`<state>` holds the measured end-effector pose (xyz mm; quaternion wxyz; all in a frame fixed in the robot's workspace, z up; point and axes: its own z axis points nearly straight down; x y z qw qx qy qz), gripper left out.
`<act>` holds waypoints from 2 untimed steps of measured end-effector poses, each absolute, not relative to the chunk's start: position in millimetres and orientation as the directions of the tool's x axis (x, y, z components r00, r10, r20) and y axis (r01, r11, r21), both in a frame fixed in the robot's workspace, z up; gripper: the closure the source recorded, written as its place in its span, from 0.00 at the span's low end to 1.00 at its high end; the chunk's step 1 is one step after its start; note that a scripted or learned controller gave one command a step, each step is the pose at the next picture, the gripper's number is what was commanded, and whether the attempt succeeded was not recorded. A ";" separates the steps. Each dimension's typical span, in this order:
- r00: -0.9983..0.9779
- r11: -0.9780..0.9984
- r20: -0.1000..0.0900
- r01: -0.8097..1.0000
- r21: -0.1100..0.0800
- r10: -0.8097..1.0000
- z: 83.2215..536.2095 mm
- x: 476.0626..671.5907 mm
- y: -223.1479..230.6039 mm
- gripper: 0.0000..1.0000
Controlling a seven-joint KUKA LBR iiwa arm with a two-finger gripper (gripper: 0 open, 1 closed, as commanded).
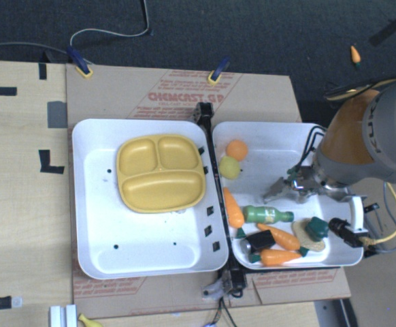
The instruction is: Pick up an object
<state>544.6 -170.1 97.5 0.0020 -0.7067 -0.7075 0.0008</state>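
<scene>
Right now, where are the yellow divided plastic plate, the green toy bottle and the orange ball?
yellow divided plastic plate (161,173), camera view, on the ridge between its compartments.
green toy bottle (267,215), camera view, mid-body.
orange ball (237,149), camera view, centre of its top.

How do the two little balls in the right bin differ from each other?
The orange ball is a deeper orange; the yellow-green ball is paler. The orange ball lies nearer the bin's far wall, and the yellow-green ball lies just below it, nearer the carrot. Both are round, similar in size, and beside the divider.

Glossy yellow plastic tray
</scene>
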 end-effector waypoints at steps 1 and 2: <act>0.000 0.000 -0.003 1.000 0.005 1.000 86.5 519.1 -110.2 0.00; 0.000 0.000 -0.004 1.000 0.010 1.000 86.7 486.7 -95.7 0.00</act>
